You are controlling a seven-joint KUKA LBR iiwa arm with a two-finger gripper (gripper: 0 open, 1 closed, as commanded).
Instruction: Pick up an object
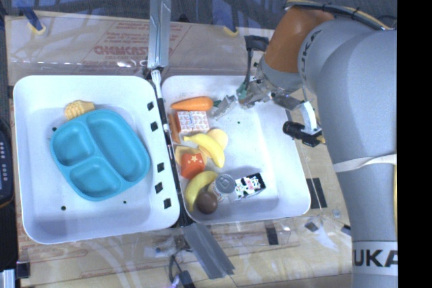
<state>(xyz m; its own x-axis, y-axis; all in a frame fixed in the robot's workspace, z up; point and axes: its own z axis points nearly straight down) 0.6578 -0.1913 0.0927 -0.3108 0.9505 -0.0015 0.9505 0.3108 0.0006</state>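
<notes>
Approach step: gripper [233, 101] low in right bin [287, 165], grip state impossible to tell, carrot [192, 104] just left. Next: centre over carrot, descend.

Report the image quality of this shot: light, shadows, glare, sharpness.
Camera view: even, soft light, with faint shadows beside the blue plate in the left bin; mild glare on the clear sheet behind the bins; the toy food, such as the banana, is a little soft but readable; the gripper looks small and blurred, the grey arm large and close.
</notes>
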